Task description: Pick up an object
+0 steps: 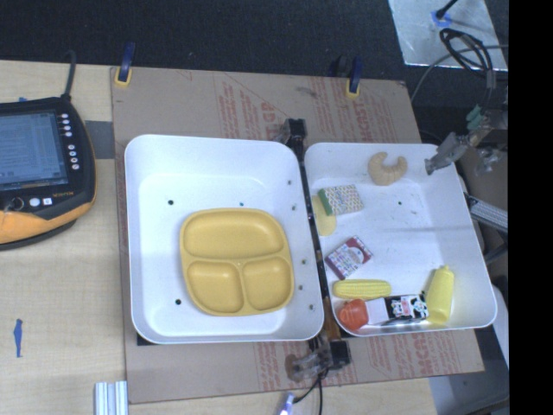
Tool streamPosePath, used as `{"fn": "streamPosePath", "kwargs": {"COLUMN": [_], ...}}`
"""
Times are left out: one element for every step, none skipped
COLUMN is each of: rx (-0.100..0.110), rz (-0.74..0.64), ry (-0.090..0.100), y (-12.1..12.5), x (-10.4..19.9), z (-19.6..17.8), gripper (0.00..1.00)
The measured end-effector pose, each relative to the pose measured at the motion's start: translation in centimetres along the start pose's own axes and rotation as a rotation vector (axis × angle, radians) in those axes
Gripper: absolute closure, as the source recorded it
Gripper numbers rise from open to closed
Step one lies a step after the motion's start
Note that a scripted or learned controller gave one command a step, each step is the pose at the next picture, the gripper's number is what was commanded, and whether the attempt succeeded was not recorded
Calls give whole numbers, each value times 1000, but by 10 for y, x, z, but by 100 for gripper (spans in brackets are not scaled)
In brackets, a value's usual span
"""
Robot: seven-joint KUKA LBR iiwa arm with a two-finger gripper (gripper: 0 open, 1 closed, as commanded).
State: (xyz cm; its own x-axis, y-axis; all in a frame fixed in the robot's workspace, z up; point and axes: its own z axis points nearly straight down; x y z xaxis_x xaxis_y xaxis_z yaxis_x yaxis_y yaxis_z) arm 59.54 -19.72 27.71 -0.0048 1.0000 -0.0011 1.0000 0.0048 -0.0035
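Camera view: nothing was lifted yet, the gripper (442,157) was seen at the right bin (449,232) edge near the croissant (386,168), finger state could not be told.

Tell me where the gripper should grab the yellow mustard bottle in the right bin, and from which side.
Probably across the middle of the mustard bottle, coming straight down. It lies flat near the right bin wall, long axis toward the back, so fingers closing across its narrow width suit best. The milk carton touches its lower end, so stay above that.

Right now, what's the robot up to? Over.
Gripper at right bin's far right rim, holding nothing seen. Nearest item: croissant, untouched. Nothing between them.
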Motion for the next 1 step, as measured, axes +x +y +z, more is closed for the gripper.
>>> {"fn": "streamPosePath", "kwargs": {"rx": [4], "rz": [-3], "ry": [1], "y": [52], "x": [12], "z": [150], "gripper": [0]}}
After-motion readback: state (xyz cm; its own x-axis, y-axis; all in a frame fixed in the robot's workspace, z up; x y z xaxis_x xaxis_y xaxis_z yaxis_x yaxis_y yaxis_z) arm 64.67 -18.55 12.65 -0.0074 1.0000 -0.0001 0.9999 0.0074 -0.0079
